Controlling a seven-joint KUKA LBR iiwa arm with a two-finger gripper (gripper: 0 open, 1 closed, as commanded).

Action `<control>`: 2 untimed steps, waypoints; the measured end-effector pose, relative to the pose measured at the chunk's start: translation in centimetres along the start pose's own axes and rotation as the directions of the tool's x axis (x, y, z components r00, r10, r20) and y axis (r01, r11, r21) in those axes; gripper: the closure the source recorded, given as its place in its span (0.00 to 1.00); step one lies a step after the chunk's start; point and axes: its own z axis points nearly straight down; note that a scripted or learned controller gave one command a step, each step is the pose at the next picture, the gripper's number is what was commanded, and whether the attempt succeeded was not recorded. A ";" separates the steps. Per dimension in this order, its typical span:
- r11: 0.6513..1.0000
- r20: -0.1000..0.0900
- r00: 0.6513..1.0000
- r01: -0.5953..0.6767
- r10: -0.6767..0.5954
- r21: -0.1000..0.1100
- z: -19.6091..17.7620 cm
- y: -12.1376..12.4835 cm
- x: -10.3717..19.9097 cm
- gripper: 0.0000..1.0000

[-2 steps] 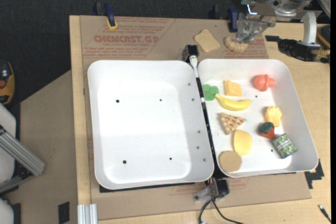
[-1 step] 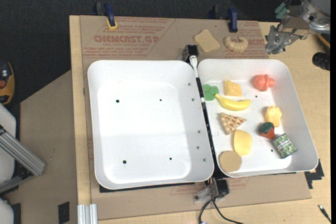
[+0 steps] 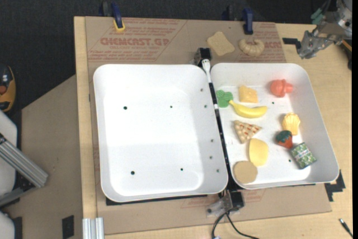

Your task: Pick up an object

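The right bin (image 3: 321, 137) holds several toy foods: a green piece (image 3: 224, 98), a yellow wedge (image 3: 248, 93), a banana (image 3: 250, 111), a red piece (image 3: 281, 87), a pizza slice (image 3: 246, 130), a yellow ridged piece (image 3: 291, 122), a red and green fruit (image 3: 284, 138), a green can (image 3: 303, 155), a pale yellow oval (image 3: 258, 151) and a tan disc (image 3: 244, 172). My gripper (image 3: 312, 46) hangs at the upper right, beyond the right bin's far corner and apart from every object.
The left bin (image 3: 151, 131) lies beside the right one. On the cardboard behind the bins rest a bread slice (image 3: 220, 43) and a tan ring (image 3: 251, 46). Two clamps (image 3: 118, 19) (image 3: 247, 19) grip the board's far edge.
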 end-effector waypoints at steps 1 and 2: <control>1.000 -0.003 1.000 0.005 -0.005 0.001 1.8 0.0 -2.3 1.00; 1.000 -0.004 1.000 0.008 -0.008 0.001 2.8 0.1 -2.1 1.00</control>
